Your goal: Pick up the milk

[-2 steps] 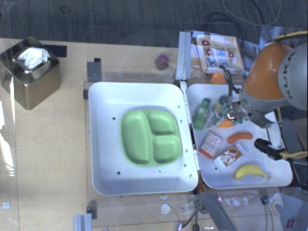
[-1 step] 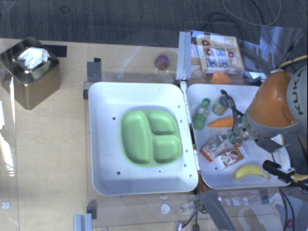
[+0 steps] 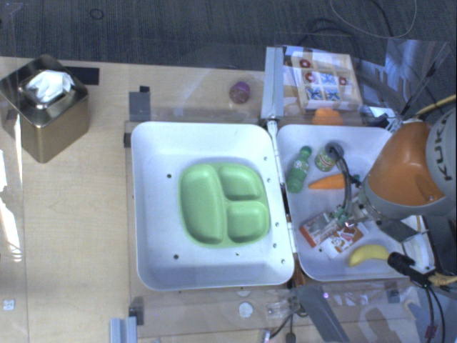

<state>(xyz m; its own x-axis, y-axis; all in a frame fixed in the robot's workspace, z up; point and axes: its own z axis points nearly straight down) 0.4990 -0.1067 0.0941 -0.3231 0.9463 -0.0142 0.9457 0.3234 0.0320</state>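
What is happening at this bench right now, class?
A grey robot arm with an orange band reaches from the right into the right bin. Its gripper hangs right over the milk carton, which lies flat beside a banana, carrot and green bottle. The left bin holds a green tray.

Two white bins (image 3: 143, 191). One green tray (image 3: 223, 204), one bottle (image 3: 298, 168), one carrot (image 3: 327, 183), one banana (image 3: 367, 254). One milk carton (image 3: 330, 232), one can (image 3: 326, 158).

robotics lab | wooden bench (image 3: 86, 213) | loose cables (image 3: 371, 9) | white bins (image 3: 153, 263)
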